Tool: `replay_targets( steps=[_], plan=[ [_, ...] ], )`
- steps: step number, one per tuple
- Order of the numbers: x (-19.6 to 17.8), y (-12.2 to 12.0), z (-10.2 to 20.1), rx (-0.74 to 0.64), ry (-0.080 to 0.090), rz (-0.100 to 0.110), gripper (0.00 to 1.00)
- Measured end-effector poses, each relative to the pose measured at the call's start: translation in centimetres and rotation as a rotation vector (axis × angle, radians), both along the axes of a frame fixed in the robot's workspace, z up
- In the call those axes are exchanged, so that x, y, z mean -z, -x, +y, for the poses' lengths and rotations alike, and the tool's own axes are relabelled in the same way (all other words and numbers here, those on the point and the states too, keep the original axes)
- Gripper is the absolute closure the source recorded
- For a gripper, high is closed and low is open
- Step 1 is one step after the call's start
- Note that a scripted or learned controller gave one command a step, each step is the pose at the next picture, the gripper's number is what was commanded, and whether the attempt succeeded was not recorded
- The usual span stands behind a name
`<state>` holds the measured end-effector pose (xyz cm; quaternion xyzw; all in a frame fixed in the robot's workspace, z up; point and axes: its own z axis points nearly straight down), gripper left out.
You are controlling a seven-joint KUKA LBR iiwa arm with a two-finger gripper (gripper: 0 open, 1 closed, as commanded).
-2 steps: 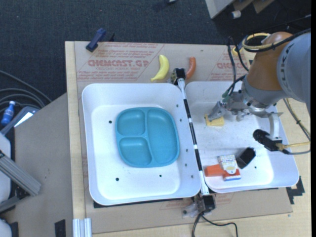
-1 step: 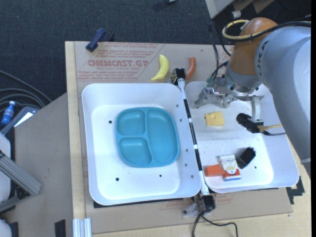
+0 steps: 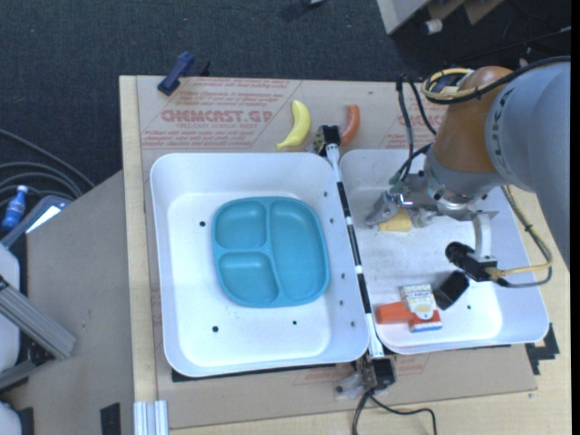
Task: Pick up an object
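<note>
The claw (image 3: 391, 212) is low in the right bin (image 3: 517, 324), near its upper left part. A yellow piece (image 3: 396, 225) lies right under its tips, touching or nearly so, its long axis roughly across the view. Whether the claw is wide or narrow, I cannot tell.

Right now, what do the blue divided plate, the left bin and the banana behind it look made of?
Blue divided plate: likely moulded plastic, smooth and matte, with uniform colour and rounded compartment ridges. Left bin: probably thin formed plastic, white with a slight sheen and soft rolled rims. Banana: looks like a glossy plastic toy, evenly yellow, though real fruit cannot be ruled out.
</note>
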<state>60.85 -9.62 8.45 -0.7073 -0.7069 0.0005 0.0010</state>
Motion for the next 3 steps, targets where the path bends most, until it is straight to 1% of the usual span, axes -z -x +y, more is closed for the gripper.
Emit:
replay_targets(
  steps=[1,2,3],
  plan=[
    [-1.4,-0.3,-0.1,0.002,0.002,-0.009,1.00],
    [-1.1,-0.1,-0.1,0.001,0.001,-0.004,0.00],
    [0.0,-5.8,-0.9,-0.002,0.001,-0.003,0.00]
  ],
)
